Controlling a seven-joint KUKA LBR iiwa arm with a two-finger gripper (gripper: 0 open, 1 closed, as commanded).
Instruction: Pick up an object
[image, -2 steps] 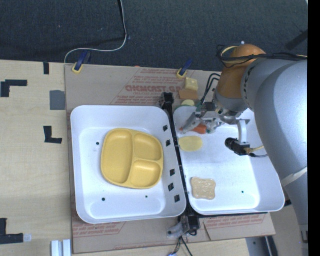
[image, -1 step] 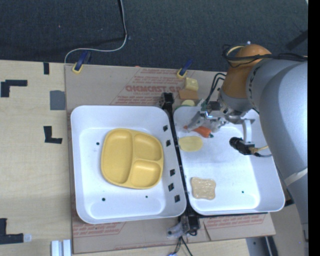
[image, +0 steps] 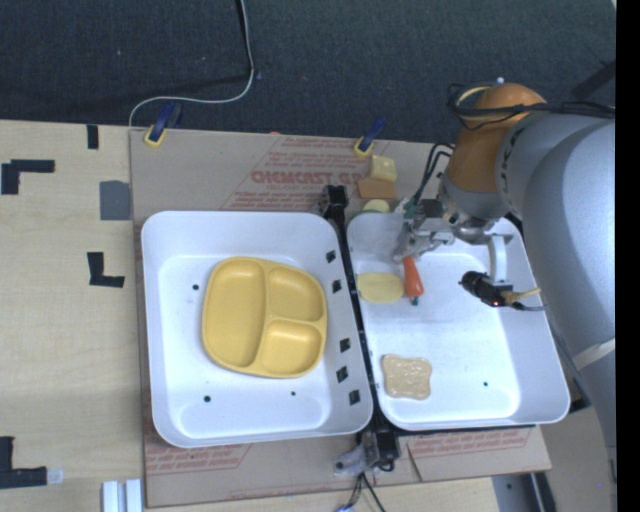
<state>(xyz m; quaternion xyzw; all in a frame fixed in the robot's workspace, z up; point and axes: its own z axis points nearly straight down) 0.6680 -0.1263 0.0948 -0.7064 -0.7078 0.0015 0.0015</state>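
Over the right bin, at its far side, my pincer hangs just above an orange carrot; if it is clenched or released, I cannot tell. Beside the carrot lies a pale yellow disc, nearer a beige slice, and the left bin holds a yellow divided plate.

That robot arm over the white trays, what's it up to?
The grey arm is reaching into the right bin, its gripper low over a small orange carrot-like piece and a pale yellow disc. It looks set on grabbing one, though whether it has a hold cannot be made out. A tan toast-like piece lies nearer the front. The left bin holds a yellow divided plate.
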